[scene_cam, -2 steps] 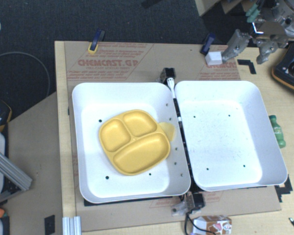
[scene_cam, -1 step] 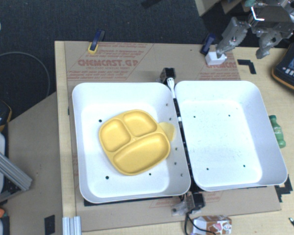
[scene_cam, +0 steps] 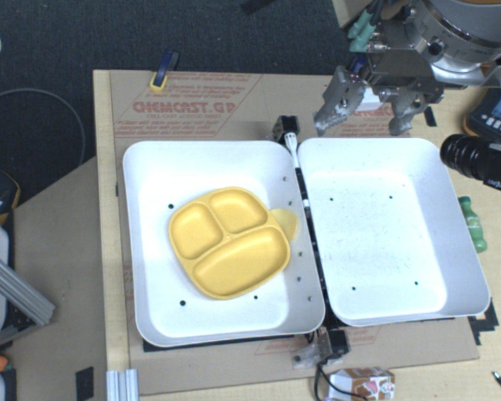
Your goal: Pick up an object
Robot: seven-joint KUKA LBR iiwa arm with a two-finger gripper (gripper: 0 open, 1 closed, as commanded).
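Clearly nothing is picked up yet: the yellow divided plate [scene_cam: 229, 242] lies in the middle of the left bin [scene_cam: 142, 224]. Above the right bin's [scene_cam: 384, 224] far edge, the end effector [scene_cam: 371, 117] hangs spread wide, holding nothing, so reaching and grasping remain.

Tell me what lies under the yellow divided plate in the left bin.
A pale yellow piece pokes out from beneath the yellow divided plate at its right edge, on the left bin floor. How far it extends underneath is covered.
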